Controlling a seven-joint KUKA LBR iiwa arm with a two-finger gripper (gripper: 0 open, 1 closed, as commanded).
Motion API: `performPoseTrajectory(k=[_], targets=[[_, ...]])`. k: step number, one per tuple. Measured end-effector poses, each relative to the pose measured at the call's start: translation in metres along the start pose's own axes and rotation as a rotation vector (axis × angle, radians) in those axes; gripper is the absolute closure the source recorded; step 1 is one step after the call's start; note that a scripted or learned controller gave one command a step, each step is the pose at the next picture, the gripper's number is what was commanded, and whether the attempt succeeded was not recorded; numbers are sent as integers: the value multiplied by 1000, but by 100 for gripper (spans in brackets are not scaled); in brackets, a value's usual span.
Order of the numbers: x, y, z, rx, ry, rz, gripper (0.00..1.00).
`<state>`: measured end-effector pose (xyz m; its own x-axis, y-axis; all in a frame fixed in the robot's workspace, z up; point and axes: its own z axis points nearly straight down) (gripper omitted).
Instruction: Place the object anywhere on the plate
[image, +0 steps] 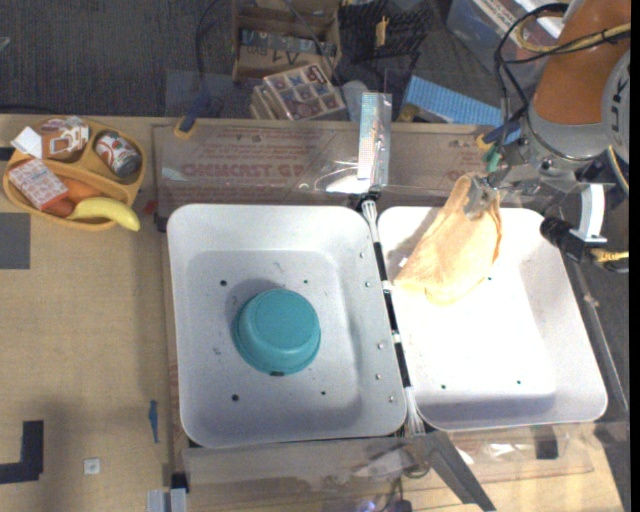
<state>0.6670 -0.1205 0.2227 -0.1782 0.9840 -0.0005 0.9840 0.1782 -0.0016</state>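
The fingers (484, 192) pinch the top of a limp yellow cloth (455, 252) — it seems clamped — hanging over the right bin's (520, 390) back-left corner. A teal plate (278, 331) lies upside-down in the left bin (200, 400). Faint, unreadable lettering crosses the tabletop's (80, 330) back edge — a fruit tray (60, 175) occupies its back-left corner.

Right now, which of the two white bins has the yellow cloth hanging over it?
The right bin, nearest the arm: the yellow cloth hangs from the gripper above its back left part. The left bin holds a teal plate.
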Motion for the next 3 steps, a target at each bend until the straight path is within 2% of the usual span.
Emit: performPoseTrajectory(k=[1,3], targets=[[46,8,-2,1,2,-398,100],[144,-15,2,-1,3,-1194,100]])
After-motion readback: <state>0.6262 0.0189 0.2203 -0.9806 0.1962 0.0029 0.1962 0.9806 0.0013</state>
